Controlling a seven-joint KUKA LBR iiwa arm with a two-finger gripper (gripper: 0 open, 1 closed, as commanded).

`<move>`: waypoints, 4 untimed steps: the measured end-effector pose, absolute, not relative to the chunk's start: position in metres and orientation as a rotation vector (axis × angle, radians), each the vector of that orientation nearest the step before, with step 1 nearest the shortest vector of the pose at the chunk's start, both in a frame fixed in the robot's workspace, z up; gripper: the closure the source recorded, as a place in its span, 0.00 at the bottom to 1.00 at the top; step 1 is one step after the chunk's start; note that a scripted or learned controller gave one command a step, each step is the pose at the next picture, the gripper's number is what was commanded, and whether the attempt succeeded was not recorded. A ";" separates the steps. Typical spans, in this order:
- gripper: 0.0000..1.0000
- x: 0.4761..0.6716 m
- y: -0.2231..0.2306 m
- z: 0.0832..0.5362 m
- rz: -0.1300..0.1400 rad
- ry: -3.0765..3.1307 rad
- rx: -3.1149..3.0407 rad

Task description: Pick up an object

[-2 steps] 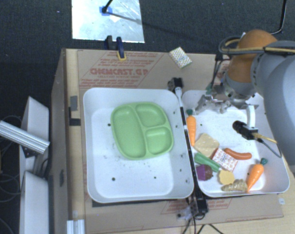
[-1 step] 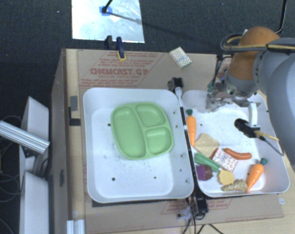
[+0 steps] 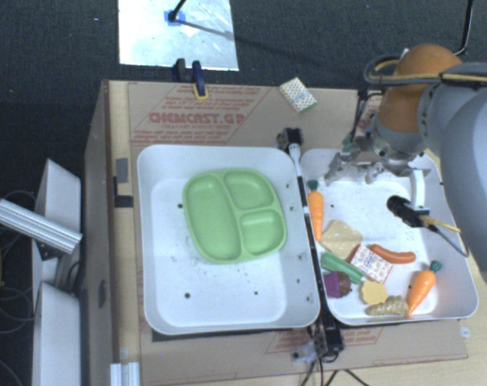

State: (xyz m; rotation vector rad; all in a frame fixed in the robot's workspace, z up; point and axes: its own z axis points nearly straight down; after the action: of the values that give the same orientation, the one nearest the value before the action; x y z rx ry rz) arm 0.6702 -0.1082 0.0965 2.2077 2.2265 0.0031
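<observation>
My gripper hangs over the far end of the right bin, its fingers spread with nothing between them. The toy food lies nearer the front of that bin. An orange carrot rests along the left wall. Beside it are a pale cheese wedge, a green piece and a purple piece. Further right lie a red-and-white packet, a red sausage, a second carrot, a yellow biscuit and a beige piece.
The left bin holds a green divided plate. A small patterned block lies on the cardboard behind the bins. The grey arm comes in from the right above the right bin's far corner.
</observation>
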 end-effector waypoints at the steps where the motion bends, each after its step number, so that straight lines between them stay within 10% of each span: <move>1: 0.00 0.669 -0.113 0.085 0.001 2.222 2.216; 2: 1.00 0.670 -0.112 0.097 0.004 2.224 2.210; 3: 0.00 0.670 -0.112 0.096 0.003 2.225 2.210; 4: 0.00 0.669 -0.099 0.085 0.002 2.225 2.214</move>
State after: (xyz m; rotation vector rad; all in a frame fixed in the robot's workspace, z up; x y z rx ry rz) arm 0.6691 -0.0993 0.0850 2.2141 2.2252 0.0020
